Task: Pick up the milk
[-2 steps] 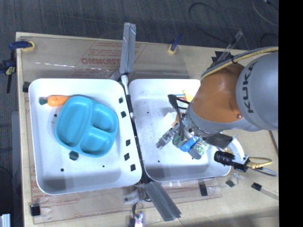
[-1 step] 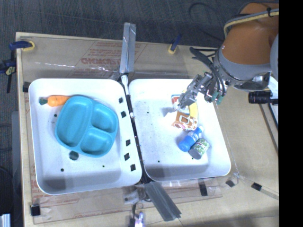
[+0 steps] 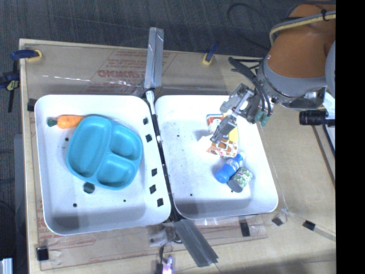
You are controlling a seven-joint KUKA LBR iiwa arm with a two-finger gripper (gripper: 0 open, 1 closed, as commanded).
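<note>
- Bench surface (image 3: 122, 67) — red printed lettering under a clear film behind the two bins, seen upside down and too blurred to read
- Milk carton (image 3: 223, 144) — coloured printed pattern, no wording legible

Two shallow white plastic bins (image 3: 102, 218), smooth, slight sheen, scuffed with dark specks. Blue divided plastic plate (image 3: 105, 151), glossy moulded. Orange plastic toy carrot (image 3: 69, 121), matt. Printed cardboard milk carton (image 3: 224, 141), satin paper look. Small blue plastic cup (image 3: 226, 171), shiny. Grey metal gripper (image 3: 223, 129), bare, dull. Bench top (image 3: 296, 170) pale wood-like board under clear glossy film. Dark carpet floor (image 3: 85, 10), rough woven.
</note>
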